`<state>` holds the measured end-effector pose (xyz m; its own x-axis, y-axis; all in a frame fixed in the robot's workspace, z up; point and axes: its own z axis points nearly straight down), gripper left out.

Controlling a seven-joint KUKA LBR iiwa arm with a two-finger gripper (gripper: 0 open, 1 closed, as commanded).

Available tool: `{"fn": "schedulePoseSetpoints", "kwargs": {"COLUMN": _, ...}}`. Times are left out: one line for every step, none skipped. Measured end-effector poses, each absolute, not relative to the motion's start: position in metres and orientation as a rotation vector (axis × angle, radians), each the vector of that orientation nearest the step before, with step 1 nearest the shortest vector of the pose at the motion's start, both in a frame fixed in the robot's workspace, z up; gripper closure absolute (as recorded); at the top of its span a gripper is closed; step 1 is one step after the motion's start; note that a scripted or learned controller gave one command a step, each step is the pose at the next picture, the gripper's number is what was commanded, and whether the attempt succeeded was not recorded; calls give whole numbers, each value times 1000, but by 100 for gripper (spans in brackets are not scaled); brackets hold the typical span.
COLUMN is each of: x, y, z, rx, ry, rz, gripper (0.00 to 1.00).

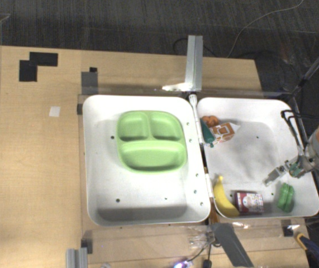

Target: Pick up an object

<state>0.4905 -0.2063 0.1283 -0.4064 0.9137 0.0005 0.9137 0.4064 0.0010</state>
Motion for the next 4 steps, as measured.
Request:
{"fn": "schedulePoseSetpoints", "kwargs": {"x": 489, "y": -206, "z": 115, "rx": 1539, "ry": 2737, "rz": 2, "gripper": 0}}
{"fn": "schedulePoseSetpoints", "kwargs": {"x": 553, "y": -170, "z": 149, "rx": 1176, "ry": 2911, "rz": 2, "gripper": 0}}
{"fn": "schedulePoseSetpoints", "kwargs": {"x": 657, "y": -94, "z": 263, "rx": 1161, "ry": 2912, "rz": 4, "gripper": 0}}
{"fn": "schedulePoseSetpoints", "kwargs": {"x": 662, "y": -67, "z": 183, "rx": 1081, "ry": 2947, "rz": 3, "gripper": 0}}
